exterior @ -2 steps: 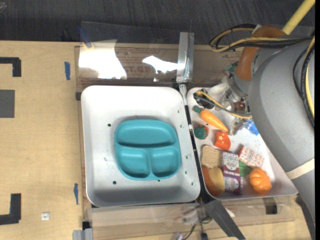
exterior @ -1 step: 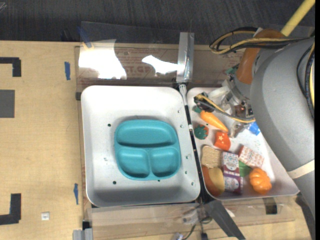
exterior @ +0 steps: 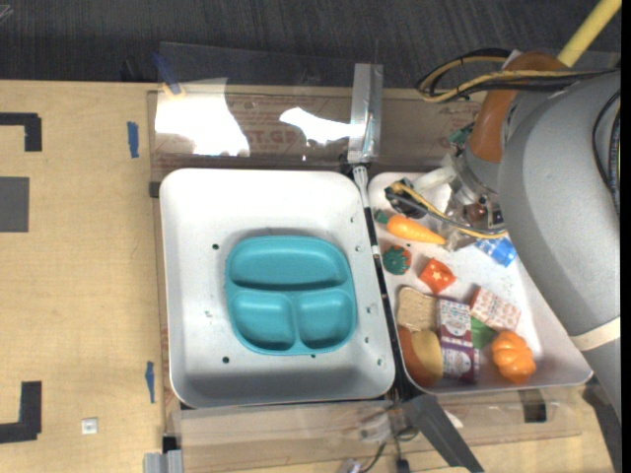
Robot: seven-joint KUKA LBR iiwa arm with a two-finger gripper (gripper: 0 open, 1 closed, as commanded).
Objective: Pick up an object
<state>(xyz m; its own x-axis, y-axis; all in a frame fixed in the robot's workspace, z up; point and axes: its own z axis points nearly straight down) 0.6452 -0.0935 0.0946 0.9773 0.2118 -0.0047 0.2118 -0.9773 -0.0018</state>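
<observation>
Arm [exterior: 562,166]: we find it reaching in from the right, low over the back of the right bin [exterior: 552,363].
Gripper [exterior: 455,205]: we place it near the carrot [exterior: 414,231], among dark parts and cables; we cannot tell how it is set, and we see nothing held.
Task items: we count them all in the right bin, namely the carrot, a green piece [exterior: 396,259], a red block [exterior: 437,275], a blue piece [exterior: 501,252], a cracker [exterior: 416,309], two cartons [exterior: 455,338], a potato [exterior: 424,355] and an orange [exterior: 513,355].
Left bin [exterior: 187,264]: we note a teal tray [exterior: 291,292] with three compartments, lying flat, well apart from the gripper.
Risk, crowding: we judge the front items, which touch one another, likely to be nudged or pinched in pairs.
Risk, carrot: we judge it likely to roll or slip from a closing grasp, being tapered and smooth.
Risk, wall: we judge a descent at the back corner could strike the bin's rim.
Risk, view: we note the arm covers part of the bin, so a miss may go unseen.
Writing: we see printed patterns on the cartons, but too small to read; no brand is legible.
</observation>
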